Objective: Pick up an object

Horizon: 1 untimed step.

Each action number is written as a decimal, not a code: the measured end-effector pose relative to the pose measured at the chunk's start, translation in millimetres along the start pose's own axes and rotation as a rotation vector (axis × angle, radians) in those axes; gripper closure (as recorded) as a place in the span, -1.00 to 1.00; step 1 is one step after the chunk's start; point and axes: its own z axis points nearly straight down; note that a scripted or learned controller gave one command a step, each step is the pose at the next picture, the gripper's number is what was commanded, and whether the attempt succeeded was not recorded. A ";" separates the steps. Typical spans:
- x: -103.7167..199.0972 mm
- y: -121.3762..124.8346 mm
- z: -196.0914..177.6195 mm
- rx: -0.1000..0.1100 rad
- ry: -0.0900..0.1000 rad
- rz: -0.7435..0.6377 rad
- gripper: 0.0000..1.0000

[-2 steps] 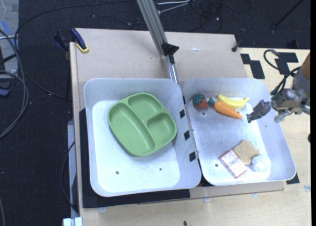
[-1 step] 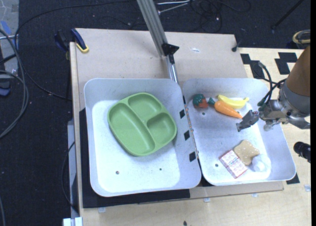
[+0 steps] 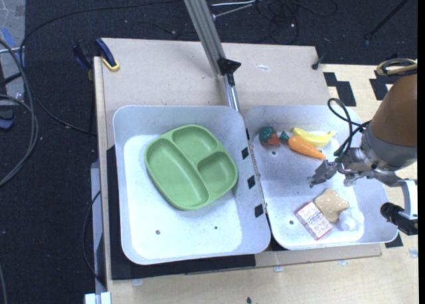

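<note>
Your gripper (image 3: 319, 176) hangs over the right bin (image 3: 279, 226), between the carrot (image 3: 307, 148) and the tan bread piece (image 3: 331, 204). Its jaws look slightly parted and hold nothing, though the view is small. You probably have it centred there to reach either item. The green plate (image 3: 191, 166) fills the left bin (image 3: 186, 243).

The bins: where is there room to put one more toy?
The left bin has bare floor below the green plate. The right bin has a bare patch between the strawberry and the pink packet. It is crowded near the carrot, banana, bread and tool.
</note>
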 end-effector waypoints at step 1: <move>-6.0 -6.4 59.6 0.001 0.000 0.001 -1.00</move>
